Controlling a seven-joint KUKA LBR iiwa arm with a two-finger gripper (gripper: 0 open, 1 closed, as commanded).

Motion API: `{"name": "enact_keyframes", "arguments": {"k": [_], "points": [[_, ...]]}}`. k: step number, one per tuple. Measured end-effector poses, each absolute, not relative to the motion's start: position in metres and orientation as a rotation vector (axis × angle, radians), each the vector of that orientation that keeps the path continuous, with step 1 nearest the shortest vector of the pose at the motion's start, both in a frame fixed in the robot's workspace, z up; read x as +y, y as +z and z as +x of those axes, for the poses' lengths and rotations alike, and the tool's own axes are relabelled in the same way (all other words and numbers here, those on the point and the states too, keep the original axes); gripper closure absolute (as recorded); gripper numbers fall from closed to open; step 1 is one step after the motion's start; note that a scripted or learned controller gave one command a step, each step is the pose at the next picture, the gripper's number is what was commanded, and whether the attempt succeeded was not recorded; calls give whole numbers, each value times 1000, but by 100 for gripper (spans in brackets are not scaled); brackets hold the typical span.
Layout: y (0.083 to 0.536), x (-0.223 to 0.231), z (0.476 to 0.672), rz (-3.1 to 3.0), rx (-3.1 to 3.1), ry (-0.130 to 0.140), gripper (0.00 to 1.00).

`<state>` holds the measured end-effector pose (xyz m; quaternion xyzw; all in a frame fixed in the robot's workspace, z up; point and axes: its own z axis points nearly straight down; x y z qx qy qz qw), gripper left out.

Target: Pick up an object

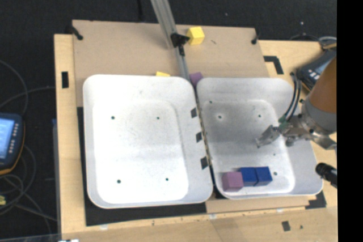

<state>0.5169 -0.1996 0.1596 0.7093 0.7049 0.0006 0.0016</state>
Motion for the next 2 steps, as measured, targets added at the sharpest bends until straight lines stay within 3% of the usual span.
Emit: {"name": "enact_keyframes", "arguments": {"k": [1, 2], "points": [[288, -195, 528, 2210, 2219, 7, 0], [353, -180, 542, 2209, 2221, 7, 0]]}}
